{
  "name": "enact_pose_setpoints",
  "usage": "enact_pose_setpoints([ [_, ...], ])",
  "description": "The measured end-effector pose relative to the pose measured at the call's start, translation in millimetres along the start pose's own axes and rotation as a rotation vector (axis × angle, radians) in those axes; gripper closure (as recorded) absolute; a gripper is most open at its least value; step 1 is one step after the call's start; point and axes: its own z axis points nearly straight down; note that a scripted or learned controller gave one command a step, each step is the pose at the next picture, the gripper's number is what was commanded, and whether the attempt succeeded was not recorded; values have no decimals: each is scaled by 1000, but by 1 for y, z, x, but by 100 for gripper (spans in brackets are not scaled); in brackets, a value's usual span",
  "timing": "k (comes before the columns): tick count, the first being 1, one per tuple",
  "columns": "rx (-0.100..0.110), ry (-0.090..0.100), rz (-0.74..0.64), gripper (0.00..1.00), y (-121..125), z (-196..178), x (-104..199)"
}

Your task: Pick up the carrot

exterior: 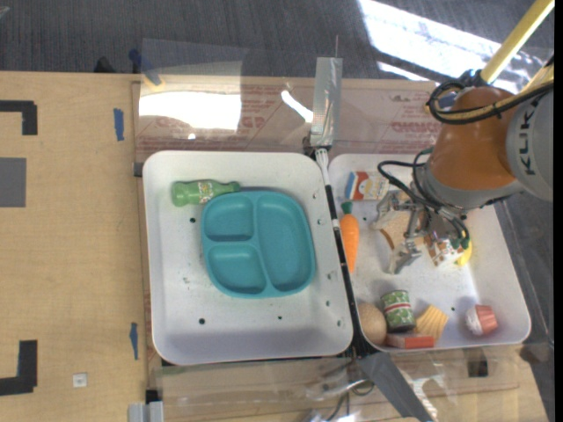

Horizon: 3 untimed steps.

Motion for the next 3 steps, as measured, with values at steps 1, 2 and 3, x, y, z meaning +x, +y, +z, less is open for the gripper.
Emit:
enact_pose_setpoints([
  [1, 2, 1, 356, 0, 12, 0, -17],
  [2, 3, -9, 354, 100, 12, -10, -20],
  [3, 0, 6, 459, 100, 85, -97, -7],
])
